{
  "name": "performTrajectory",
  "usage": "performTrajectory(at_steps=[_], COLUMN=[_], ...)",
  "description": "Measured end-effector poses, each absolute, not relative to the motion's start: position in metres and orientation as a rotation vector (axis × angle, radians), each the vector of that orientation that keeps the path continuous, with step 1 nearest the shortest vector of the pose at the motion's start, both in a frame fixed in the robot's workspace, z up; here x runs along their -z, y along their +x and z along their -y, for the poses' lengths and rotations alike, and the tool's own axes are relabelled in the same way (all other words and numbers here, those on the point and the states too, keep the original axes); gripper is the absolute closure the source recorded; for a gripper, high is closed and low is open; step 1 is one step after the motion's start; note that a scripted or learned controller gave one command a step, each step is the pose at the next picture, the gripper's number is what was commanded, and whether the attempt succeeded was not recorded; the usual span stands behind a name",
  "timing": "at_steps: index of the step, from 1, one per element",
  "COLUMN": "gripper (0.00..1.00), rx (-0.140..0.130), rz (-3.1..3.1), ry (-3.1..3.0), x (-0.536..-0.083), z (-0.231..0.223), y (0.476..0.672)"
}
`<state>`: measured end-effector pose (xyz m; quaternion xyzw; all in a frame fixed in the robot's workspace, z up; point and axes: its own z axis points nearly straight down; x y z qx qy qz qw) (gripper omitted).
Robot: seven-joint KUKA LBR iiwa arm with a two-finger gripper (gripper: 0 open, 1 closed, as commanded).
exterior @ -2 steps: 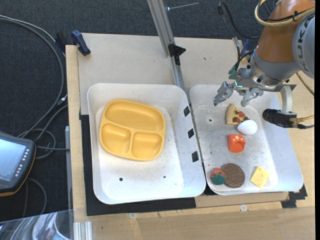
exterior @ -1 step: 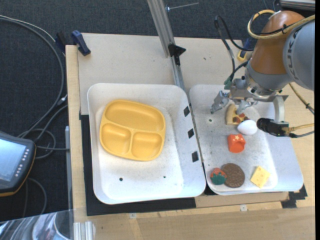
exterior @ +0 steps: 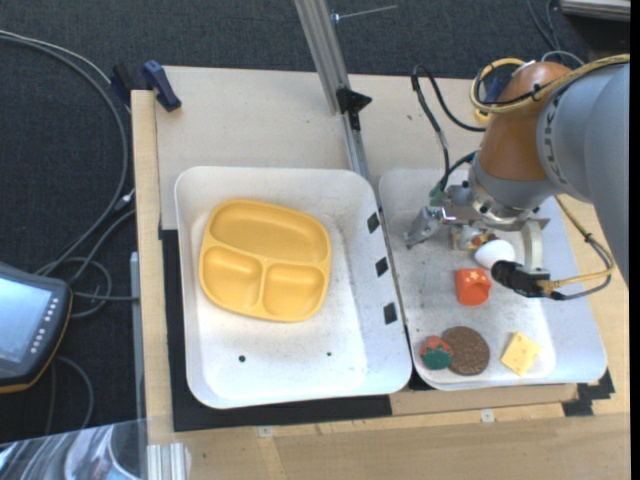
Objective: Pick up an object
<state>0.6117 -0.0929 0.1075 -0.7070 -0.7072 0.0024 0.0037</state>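
The grey arm with its orange band reaches in from the right over the right bin (exterior: 580,298). Its gripper (exterior: 458,228) hangs low over the far half of that bin. A small white rounded object (exterior: 492,251) lies right beside the gripper, partly covered by it. Just in front of it stands an orange cup-shaped toy (exterior: 473,286). Along the near edge lie a brown round cookie (exterior: 466,350), a small green and red piece (exterior: 435,351) and a yellow cheese wedge (exterior: 520,353).
The left bin (exterior: 300,368) holds a yellow divided plate (exterior: 265,259). A metal pole (exterior: 330,58) slants up from between the bins. Cables loop round the wrist, and a black connector (exterior: 512,276) juts out near the orange toy.
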Motion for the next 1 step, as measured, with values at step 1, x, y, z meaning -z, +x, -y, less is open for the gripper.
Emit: performTrajectory(at_steps=[1], gripper=[0.0], rx=[-0.005], rz=[2.218], ry=[-2.217], x=[-0.0915], z=[0.0922], y=[0.6112])
